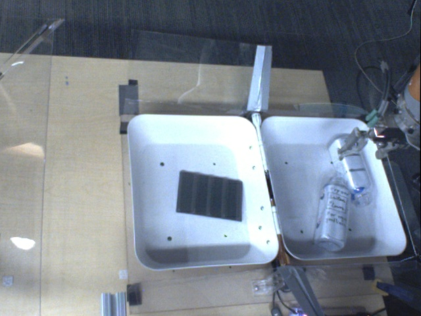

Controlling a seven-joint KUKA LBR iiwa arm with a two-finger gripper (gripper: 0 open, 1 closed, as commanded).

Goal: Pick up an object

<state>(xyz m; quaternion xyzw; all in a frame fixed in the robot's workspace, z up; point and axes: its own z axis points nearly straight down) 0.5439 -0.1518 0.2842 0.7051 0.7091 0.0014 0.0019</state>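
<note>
Two clear plastic bottles lie in the right bin (289,176). One bottle (356,174) lies along the bin's right side, with a blue bit near its lower end. The other bottle (332,214) has a white printed label and lies just below and left of the first, touching it. My gripper (366,148) hangs over the right bin's upper right corner, open, its fingers spread to either side of the first bottle's upper end. Nothing is visibly clamped. A dark ribbed rectangular pad (210,195) lies flat in the middle of the left bin (151,150).
The two bins meet along a central divider (266,176). A metal upright post (259,78) stands behind the bins. Cables (381,64) hang at the far right near the arm. The wooden bench (66,176) stretches out to the left.
</note>
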